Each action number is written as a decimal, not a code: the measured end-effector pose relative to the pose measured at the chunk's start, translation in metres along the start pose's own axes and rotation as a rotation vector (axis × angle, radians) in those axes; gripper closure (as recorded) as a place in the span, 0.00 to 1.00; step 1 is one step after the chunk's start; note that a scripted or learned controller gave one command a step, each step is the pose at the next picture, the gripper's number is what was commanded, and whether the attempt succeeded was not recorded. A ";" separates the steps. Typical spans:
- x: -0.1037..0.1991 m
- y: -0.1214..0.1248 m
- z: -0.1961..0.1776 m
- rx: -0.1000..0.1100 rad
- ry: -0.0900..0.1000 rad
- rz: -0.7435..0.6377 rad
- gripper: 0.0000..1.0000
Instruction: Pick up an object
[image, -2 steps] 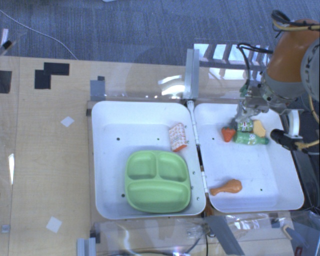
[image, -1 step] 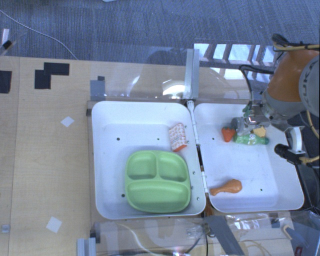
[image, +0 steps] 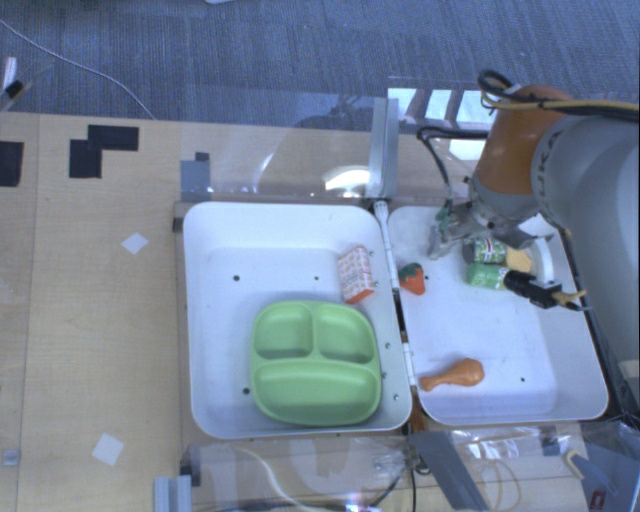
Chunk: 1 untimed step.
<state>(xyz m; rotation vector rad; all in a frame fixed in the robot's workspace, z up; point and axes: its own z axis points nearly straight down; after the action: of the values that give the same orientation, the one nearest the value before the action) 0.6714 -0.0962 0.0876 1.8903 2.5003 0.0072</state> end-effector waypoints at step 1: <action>0.014 -0.035 -0.002 -0.003 -0.001 -0.240 0.00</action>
<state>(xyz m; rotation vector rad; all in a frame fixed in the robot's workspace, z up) 0.6342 -0.0919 0.0891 1.5758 2.7060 0.0080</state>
